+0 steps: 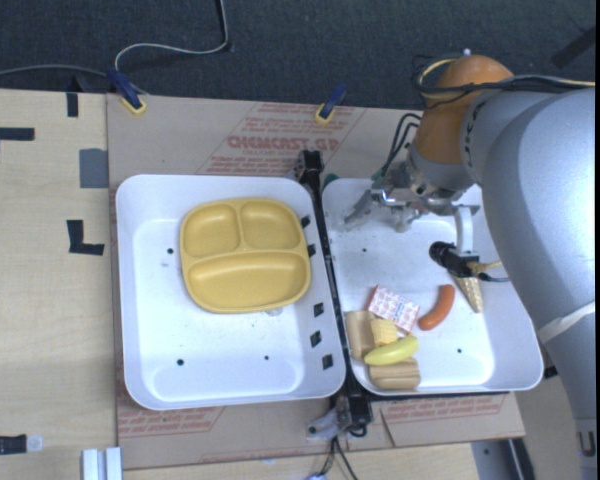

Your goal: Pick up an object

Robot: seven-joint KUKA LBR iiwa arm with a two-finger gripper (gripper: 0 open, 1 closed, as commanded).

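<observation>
Hovering at the right bin's (525, 368) twelve o'clock, gripper (385, 206) with fingers spread, nothing between them. Candidate objects lying well apart from it, toward five and six o'clock: sausage (437, 308), ice-cream cone (470, 290), checkered packet (393, 309), banana (391, 351) stacked on bread pieces (393, 375). Likely risks: closing on bare bin floor, or nudging the crowded pile and catching two items. Yellow divided plate (246, 253) in the left bin (140, 368) too flat to pinch easily. Fingertips blurred; cone partly hidden under dark bracket.
</observation>
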